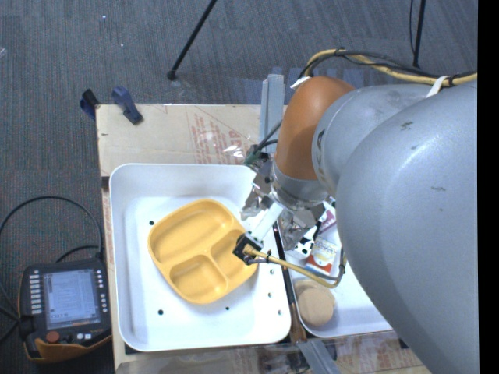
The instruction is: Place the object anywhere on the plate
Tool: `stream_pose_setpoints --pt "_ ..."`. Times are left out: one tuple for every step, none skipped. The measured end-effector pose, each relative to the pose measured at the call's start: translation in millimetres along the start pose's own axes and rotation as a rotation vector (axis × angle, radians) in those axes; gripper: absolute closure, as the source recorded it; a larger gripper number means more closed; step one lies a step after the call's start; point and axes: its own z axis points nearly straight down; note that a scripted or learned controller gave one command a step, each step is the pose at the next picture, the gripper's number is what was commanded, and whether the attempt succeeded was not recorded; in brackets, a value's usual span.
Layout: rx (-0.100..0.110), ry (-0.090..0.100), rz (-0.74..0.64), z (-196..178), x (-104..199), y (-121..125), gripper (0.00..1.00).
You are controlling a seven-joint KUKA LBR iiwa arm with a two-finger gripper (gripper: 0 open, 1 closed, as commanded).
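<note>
**Light goods, awkward reach**

My gripper [290,231] hangs over the seam between the two shallow white bins, tucked under my own wrist, so I cannot tell whether it is open or closed, nor whether it holds anything.

The yellow plastic plate with three compartments [187,240] lies in the left white bin [131,209], just beside me.

In the right white bin [355,312] two things show: a small white packet with red and black print [326,248], right by my gripper and partly hidden by it, and a tan round lump like a bread roll [316,305], nearer the bin's front edge. I take the packet for my object, though I cannot be sure.

I judge the packet light, thin-walled and a little slick, likely to crumple or slide if squeezed hard. I would take it across its narrow sides, near the middle, with modest force. The roll looks soft and light; a wide, gentle hold across its middle would suit it.
</note>
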Motion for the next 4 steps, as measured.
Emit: stream_pose_setpoints --pt "0.001 0.0 0.045 0 -63 -5 0.0" --pt "0.007 -0.004 0.044 -8 -63 -6 1.0" --pt "0.0 0.0 0.001 45 23 -21 1.0" --pt "0.0 0.0 0.001 45 23 -21 0.0"
